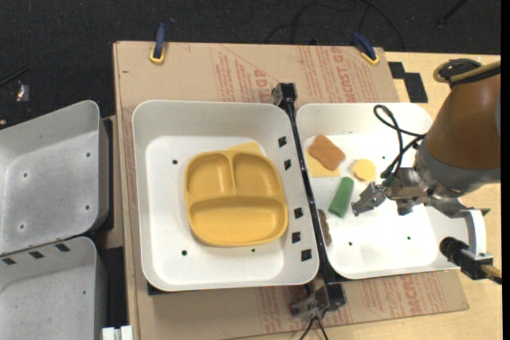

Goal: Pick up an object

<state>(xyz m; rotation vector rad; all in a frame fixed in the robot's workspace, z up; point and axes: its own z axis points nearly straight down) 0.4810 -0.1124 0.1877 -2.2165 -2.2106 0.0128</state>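
— Since nothing sits between the jaws, would the observer call the pick barely begun?

— She would. The gripper (368, 199) hangs low over the right bin (398, 255), and its dark jaws look slightly parted with only white floor between them, so the grasp and the lift both seem left to do.

— Which object looks like the target?

— Most likely the green block (341, 197). It lies on the floor of that bin, near the divider between the two bins, just beside the jaws on the camera's left, close to their tips but not between them.

— And the others?

— A small yellow disc (363, 170) rests just above the jaws in the camera view, and an orange block (326, 150) lies further up and left. The yellow divided tray (236, 199) sits in the left bin (159, 243), well apart.
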